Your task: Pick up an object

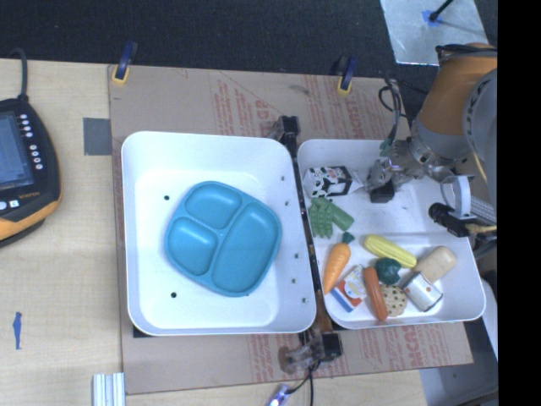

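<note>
My gripper (380, 184) hangs over the back of the right bin (461, 311), with the arm reaching in from the right. Just to its left lies a black-and-white carton (326, 181). A green leafy toy (327, 216) sits below that carton. Nearer the front are an orange carrot (336, 265), a yellow corn cob (389, 249), a dark green piece (388, 270), a hot dog (374, 293), a tan bottle shape (434, 264) and a silver can (421, 292). I see nothing between the gripper's tips.
The left bin (144, 155) holds a blue divided plate (222, 238). A teach pendant (21, 167) lies on the bench at far left. Clamps (123, 63) hold the cardboard at the back edge.
</note>
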You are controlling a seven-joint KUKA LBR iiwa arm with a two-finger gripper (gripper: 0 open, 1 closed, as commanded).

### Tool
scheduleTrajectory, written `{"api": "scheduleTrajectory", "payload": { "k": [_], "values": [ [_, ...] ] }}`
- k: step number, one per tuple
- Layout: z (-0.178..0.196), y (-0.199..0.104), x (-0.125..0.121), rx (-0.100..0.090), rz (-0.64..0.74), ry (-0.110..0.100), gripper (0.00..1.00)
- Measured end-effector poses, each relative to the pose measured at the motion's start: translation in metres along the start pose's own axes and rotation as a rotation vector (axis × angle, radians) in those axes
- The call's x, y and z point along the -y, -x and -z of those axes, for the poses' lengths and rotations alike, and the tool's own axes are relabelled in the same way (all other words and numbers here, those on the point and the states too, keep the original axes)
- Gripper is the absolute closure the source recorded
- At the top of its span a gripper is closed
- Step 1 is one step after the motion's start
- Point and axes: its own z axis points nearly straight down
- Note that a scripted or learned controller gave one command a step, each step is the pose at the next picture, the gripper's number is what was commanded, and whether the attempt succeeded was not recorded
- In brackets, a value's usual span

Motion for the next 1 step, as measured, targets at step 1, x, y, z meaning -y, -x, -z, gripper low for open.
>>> {"api": "scheduleTrajectory", "payload": {
  "k": [1],
  "values": [
    [0.0020, 0.0282, 0.0027, 0.001, -0.001, 0.013, 1.00]
  ]
}}
